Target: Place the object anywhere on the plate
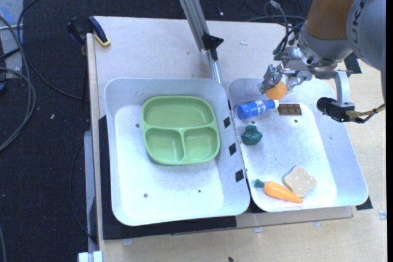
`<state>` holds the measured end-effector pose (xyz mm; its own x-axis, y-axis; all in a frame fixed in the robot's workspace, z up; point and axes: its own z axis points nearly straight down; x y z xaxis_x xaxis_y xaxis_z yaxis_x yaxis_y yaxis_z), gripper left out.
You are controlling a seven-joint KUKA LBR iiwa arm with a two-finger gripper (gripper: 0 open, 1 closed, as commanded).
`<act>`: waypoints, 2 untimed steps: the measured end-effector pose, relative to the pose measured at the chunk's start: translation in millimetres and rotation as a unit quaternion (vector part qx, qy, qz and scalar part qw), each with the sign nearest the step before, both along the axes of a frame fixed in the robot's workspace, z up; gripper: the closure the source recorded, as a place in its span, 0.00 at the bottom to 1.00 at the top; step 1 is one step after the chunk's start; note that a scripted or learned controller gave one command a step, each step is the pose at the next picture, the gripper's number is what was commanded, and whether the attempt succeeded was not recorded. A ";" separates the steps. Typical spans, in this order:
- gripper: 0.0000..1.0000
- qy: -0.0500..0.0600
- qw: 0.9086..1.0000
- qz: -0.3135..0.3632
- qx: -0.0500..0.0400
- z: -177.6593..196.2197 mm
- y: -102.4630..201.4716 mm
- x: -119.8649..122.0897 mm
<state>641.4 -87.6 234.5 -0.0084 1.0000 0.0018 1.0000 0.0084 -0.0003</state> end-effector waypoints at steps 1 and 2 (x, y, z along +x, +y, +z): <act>1.00 -0.001 1.000 0.000 0.000 5.9 59.4 9.6; 1.00 0.001 1.000 0.000 0.000 -5.6 114.8 4.7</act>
<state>646.1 27.2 228.9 -0.0080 1.0000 0.0020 1.0000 0.0080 -0.0014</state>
